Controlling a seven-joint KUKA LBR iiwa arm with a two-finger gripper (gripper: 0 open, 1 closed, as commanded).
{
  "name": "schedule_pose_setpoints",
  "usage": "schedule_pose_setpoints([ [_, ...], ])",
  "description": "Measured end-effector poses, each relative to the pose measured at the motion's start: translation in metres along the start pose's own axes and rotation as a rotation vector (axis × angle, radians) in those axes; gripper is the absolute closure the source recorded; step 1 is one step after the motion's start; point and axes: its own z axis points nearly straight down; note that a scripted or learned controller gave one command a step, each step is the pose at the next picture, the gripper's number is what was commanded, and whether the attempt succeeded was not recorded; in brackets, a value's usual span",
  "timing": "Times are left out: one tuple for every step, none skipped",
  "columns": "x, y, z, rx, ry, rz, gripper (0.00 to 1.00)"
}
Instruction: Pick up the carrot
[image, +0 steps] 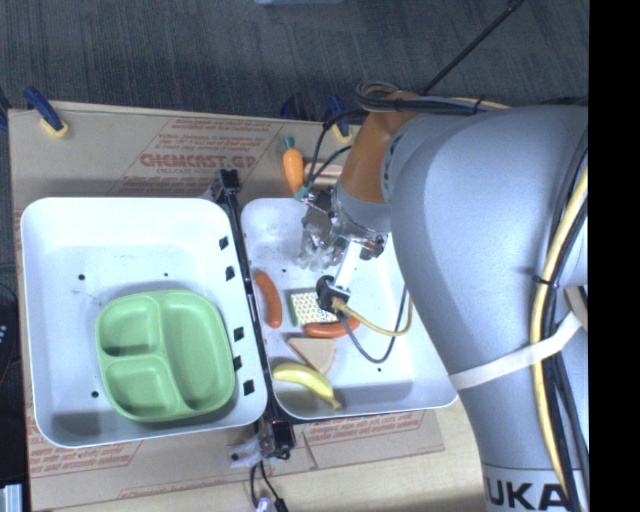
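Observation:
The carrot (292, 168), orange with a green top, lies on the cardboard just beyond the far rim of the right bin (425, 385), outside it. My gripper (320, 245) hangs over the far part of the right bin, a short way in front of and slightly right of the carrot. Nothing shows in the gripper. The arm's wrist, with its orange band, covers the bin's far right corner.
In the right bin lie a sausage (268, 298), a checkered waffle (304, 303), a second sausage (330, 326), a bread wedge (313, 350) and a banana (305, 383). The left bin (60, 230) holds a green divided plate (165, 353). Cables hang beside the gripper.

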Motion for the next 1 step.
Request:
schedule_pose_setpoints([
  [0.0163,-0.0448,-0.0903,-0.006,-0.002,-0.365,1.00],
])
